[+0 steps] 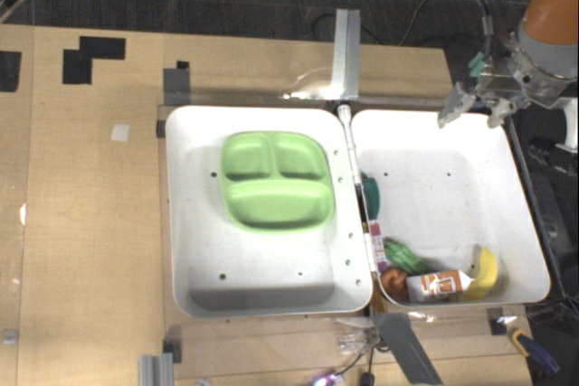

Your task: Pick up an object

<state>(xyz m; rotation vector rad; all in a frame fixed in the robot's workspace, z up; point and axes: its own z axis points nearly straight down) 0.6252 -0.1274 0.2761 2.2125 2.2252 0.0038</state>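
Observation:
My gripper (474,113) hangs over the far right corner of the right bin (452,185), its two fingers spread apart and open with nothing between them. Along that bin's near edge lie a yellow banana (486,271), a white bottle with an orange label (437,286), a green leafy item (405,256) and a brown round thing (393,284). A dark teal object (370,196) rests against the bin's left wall. All of these sit well below and left of the gripper.
The left bin (194,221) holds a green divided plate (275,179). A metal post (347,54) stands at the back between the bins. Cables trail behind the arm at the upper right.

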